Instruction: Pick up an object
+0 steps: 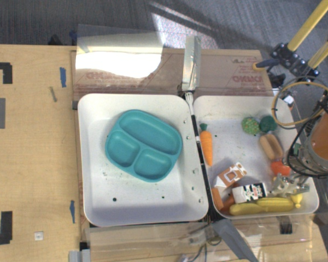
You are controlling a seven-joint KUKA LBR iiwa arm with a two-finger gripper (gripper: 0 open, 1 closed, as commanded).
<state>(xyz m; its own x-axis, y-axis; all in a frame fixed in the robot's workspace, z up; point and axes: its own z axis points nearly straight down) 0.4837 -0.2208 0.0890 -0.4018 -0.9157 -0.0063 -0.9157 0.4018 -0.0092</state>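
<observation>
The table (27, 146), tan and flat, stretches far to the left of the claw and carries both white bins. The left bin (98, 201) lies well to the claw's left, and in it sits a teal divided plate (145, 145), three compartments, tilted a little in the bin's middle. The right bin (229, 116) is the one the claw hangs over, at its lower right corner. The arm (322, 138) comes in from the right edge, its orange band just above and right of the claw.

The claw (288, 187) sits low over the bin's right side — whether it is released or clenched I cannot tell, for its metal parts blur together there.

Just below the claw a yellow banana (262, 205) lies along the bin's near wall. To the claw's left stands a small black-and-white carton (250, 191), and beyond it an orange-and-white carton (231, 174). An orange carrot (206, 145) lies further left, along the bin's left wall. Above the claw, close by, lies a tan hot dog (270, 146); a small red piece (280, 168) is just beside the claw's upper left. Farther up are a green ball (251, 125) and a darker teal ball (267, 123) — touching each other.
</observation>
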